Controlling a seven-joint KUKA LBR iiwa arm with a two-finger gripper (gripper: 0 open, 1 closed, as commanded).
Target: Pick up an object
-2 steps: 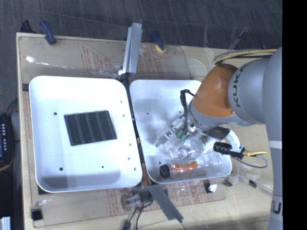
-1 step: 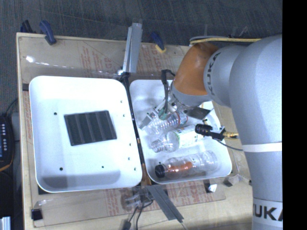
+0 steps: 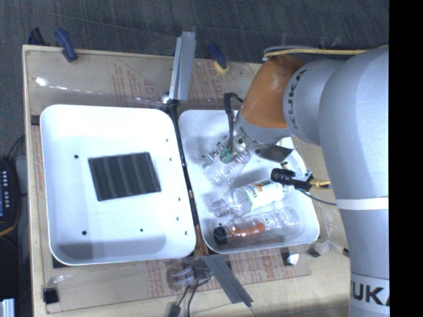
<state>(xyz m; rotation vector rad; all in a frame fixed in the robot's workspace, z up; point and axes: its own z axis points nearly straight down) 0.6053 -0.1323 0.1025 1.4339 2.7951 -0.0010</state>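
Camera view, looking down at a slant: arm reaches in from the right, orange band over the right bin, wrist tipped down toward that bin's upper-middle. Gripper sits low among clear plastic bottles. Whether it's apart or closed — can't tell, the wrist and clutter hide it, so no claim that anything's held.

Where the targets lie: a crumpled clear bottle is right under the tool tip, touching or nearly so, long axis running roughly up-right to down-left. Just below, a bottle with a white label lies near horizontal, cap end toward the right wall. Nearest the front rim, a bottle with reddish contents, dark cap pointing left, long axis approx parallel to that rim.

Left bin holds a dark ribbed pad, well apart from the arm.

My call: the crumpled bottle is the nearest candidate, directly below the tool; closing across its short axis looks the likeliest try. Slick, squashy plastic could slip.
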